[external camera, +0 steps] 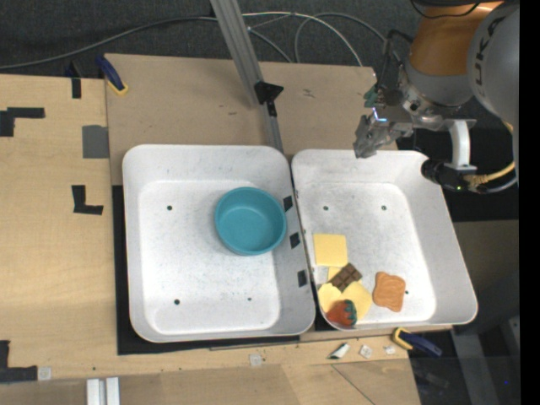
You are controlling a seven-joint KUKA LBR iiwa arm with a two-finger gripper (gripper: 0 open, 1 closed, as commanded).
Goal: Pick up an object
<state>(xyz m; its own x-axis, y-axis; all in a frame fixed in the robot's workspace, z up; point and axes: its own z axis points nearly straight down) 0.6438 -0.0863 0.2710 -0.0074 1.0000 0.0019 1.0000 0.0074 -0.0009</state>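
Above right bin's (439, 226) far rim: tool (369, 144) hovering, grip state unclear. Targets clustered near corner: yellow block (330, 249), brown piece (344, 277), orange piece (390, 291). Best pick isolated orange piece, descend vertically.

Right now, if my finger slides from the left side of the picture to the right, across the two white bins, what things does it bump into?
Blue bowl in the left bin → yellow square block → orange piece in the right bin. The brown piece, yellow round and red item overlap, so I skip them.
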